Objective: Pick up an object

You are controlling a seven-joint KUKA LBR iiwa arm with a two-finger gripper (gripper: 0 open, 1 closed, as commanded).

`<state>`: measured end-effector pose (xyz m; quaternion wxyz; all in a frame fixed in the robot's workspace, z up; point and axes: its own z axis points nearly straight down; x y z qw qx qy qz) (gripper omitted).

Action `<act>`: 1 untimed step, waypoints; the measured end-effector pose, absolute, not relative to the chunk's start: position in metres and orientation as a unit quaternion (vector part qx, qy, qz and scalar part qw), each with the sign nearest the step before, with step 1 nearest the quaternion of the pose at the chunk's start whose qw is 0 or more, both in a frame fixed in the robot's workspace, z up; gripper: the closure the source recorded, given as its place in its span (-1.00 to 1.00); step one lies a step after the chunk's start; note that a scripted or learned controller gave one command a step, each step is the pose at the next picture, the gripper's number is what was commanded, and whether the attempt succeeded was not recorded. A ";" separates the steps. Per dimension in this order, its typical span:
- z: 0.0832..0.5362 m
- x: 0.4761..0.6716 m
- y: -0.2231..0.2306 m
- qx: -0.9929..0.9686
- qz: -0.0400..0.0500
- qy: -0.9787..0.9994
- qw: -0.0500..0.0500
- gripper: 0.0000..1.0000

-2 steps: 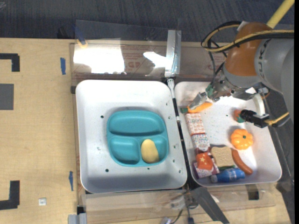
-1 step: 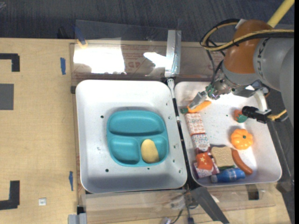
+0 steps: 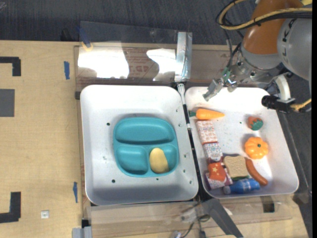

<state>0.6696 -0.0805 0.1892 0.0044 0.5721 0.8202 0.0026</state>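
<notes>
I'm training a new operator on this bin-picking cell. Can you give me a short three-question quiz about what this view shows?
1. True or false: the potato lies in the teal tray in the left bin.
2. Which item lies nearest the gripper? A) carrot B) blue bottle C) small pumpkin
3. Fill in: the sausage lies in the ____ bin.

Key: 1 true. 2 A. 3 right; it lies by the right bin near corner, beside the bread slice.
</notes>
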 end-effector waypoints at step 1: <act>0.101 0.649 -0.102 0.561 0.004 0.828 0.007 -1.00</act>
